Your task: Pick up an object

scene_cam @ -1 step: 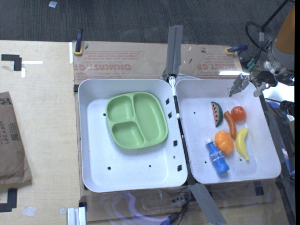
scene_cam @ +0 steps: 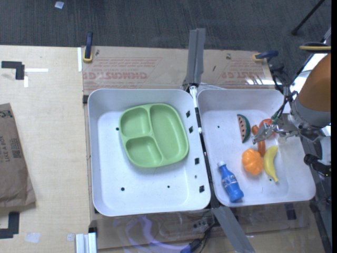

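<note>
End effector [scene_cam: 261, 136] sits low in right bin [scene_cam: 221, 109], near its right wall; we cannot tell its state. We see small red-orange piece [scene_cam: 263, 126] right at its tip, grasp unclear. Yellow banana [scene_cam: 271, 163] lies just beside, toward front-right corner; orange fruit [scene_cam: 252, 161] touches banana's left side. Watermelon slice [scene_cam: 243, 127] lies left of tip. Blue bottle [scene_cam: 230, 182] lies near front-left corner. Left bin [scene_cam: 105, 188] carries green divided plate [scene_cam: 154, 135], centre-rear.
</note>
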Controlling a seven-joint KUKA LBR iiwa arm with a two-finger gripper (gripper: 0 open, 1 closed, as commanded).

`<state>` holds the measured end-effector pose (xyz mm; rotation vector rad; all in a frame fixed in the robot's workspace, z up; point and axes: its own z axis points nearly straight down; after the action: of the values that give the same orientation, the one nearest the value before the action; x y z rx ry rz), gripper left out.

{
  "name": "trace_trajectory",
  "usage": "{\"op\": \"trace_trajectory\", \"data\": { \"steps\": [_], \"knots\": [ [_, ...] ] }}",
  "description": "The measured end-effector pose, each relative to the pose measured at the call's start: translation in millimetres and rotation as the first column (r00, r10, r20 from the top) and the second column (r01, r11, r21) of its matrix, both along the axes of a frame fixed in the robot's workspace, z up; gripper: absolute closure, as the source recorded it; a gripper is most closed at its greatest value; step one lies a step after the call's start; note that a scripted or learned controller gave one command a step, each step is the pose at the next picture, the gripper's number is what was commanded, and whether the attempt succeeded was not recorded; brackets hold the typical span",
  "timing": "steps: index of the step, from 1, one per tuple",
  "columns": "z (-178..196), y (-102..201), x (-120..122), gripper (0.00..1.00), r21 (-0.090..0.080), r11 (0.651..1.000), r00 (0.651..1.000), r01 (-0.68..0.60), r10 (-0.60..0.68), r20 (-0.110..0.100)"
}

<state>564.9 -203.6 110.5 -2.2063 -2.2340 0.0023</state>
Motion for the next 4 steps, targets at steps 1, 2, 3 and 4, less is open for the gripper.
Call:
{"op": "trace_trajectory", "data": {
  "steps": [1, 2, 3, 4],
  "knots": [
    [10, -1, 0, 1.0, -0.001, 1.0, 1.0, 0.002, -0.002, 0.002],
    [-18, 47, 1, 1.0, -0.001, 0.864, 0.864, 0.504, -0.504, 0.004],
    [-19, 80, 50, 1.0, -0.004, 0.546, 0.546, 0.838, -0.838, 0.001],
    [81, 145, 76, 1.0, -0.003, 0.189, 0.189, 0.982, -0.982, 0.002]
  ]
}}
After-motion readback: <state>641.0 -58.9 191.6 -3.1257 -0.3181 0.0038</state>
